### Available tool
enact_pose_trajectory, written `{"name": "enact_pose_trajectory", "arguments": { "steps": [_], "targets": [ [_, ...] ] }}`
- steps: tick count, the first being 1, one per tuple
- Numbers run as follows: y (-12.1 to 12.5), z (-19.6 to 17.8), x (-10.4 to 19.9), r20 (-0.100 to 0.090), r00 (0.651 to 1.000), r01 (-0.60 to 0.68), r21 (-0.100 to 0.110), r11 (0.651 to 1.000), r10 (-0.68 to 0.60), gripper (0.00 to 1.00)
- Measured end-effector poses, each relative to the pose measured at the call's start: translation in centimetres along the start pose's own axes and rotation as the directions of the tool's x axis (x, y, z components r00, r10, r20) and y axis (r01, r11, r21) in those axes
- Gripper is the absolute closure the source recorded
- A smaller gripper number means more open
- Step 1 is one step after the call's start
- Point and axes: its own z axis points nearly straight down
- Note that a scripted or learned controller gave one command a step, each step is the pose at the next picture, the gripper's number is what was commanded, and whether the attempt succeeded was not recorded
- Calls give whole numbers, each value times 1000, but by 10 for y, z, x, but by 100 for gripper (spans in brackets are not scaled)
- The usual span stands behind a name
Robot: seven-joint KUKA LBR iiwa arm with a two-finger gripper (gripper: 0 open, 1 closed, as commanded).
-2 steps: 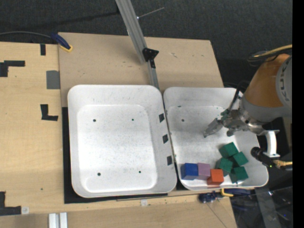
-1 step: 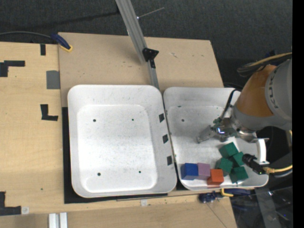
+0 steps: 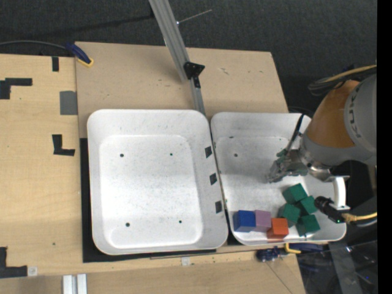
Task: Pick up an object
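Blocks: a cluster of small blocks sits in the lower right of the frame, in the near corner of the right-hand shallow white plastic bin (image 3: 245,127); a blue cube (image 3: 245,219) stands furthest left, a pale purple cube (image 3: 263,218) touches its right side, and an orange-red cube (image 3: 279,227) lies just beside that, nearer the bin's front rim
Green pieces: several dark green blocks (image 3: 299,207) are heaped to the right of the orange-red cube, packed together and touching, one higher in the frame and others toward the bin's right rim; exactly how many there are I cannot tell
Gripper: the grey two-finger gripper (image 3: 278,169) hangs over the right bin's floor, just above and left of the green heap; its tips look dark and blurred, so whether the fingers are apart or together I cannot tell; nothing is visibly caught between them
Arm: the grey arm with its orange band (image 3: 334,121) comes in from the right edge of the frame, bending down toward the right bin
Left bin: the second shallow white plastic bin (image 3: 98,164) fills the middle of the frame, its right rim touching the other bin; a few small dark dots mark its floor
Bench: the light wooden bench top (image 3: 135,72) carries both bins; black tape marks lie at the left of the frame
Pole: a slanted grey metal pole (image 3: 169,26) runs from the top of the frame down to the seam between the bins
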Motion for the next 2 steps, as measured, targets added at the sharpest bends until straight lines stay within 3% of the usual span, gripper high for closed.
{"name": "enact_pose_trajectory", "arguments": {
  "steps": [2],
  "targets": [
    [-8, -115, 6, 3, 1000, 0, -9, 1000, 0, 100]
  ]
}}
